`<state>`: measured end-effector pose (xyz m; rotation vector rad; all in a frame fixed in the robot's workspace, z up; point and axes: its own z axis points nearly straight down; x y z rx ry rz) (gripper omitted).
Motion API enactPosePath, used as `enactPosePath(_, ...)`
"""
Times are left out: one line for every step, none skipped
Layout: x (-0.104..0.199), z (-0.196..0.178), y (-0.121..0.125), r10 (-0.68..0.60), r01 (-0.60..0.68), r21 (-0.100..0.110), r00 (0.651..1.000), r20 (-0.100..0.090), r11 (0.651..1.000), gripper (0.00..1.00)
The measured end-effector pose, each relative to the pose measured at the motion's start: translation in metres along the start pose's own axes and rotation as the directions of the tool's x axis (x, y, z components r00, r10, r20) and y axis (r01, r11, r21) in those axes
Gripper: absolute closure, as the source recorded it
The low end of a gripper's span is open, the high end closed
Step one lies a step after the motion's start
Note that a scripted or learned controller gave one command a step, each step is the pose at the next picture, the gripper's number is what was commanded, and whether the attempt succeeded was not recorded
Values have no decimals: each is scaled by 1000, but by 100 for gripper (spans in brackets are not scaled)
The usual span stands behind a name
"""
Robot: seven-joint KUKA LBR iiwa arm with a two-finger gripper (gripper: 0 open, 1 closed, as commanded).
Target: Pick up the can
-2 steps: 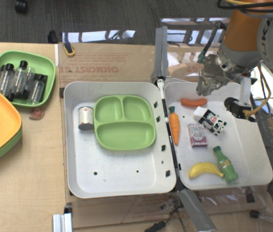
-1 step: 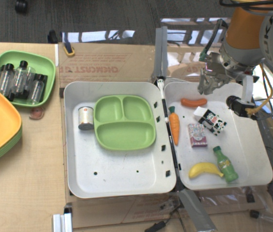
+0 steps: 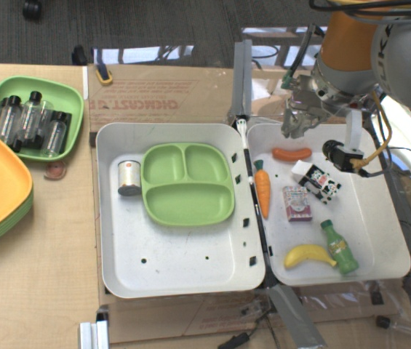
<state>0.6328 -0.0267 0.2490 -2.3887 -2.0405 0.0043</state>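
Small silver metal can [image 3: 129, 177] lying untouched in left white bin [image 3: 110, 224], beside green divided plate [image 3: 188, 183]; two-finger gripper [image 3: 294, 128] over right bin, well apart, finger state indiscernible; pick not begun.

Two white bins [image 3: 110, 217] hold one can [image 3: 129, 177], one green divided plate [image 3: 188, 183], one carrot [image 3: 262, 189], one sausage [image 3: 292, 153], one banana [image 3: 309, 256], one green bottle [image 3: 338, 248], one pink box [image 3: 297, 203] and one cow-patterned carton [image 3: 316, 180].

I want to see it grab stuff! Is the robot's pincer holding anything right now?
No, nothing is between its fingers. The pincer hangs above the right bin's far edge, and the can lies in the left bin.
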Motion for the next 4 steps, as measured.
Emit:
enactPosePath(-1, -8, 0, -2, 2, 2, 1000, 2, 1000, 100)
enactPosePath(-6, 3, -53, 70, -70, 3, 998, 0, 998, 100)
enactPosePath(-8, -5, -53, 72, -72, 5, 997, 1, 997, 100)
enactPosePath(-41, 36, -23, 78, -78, 2, 997, 0, 997, 100)
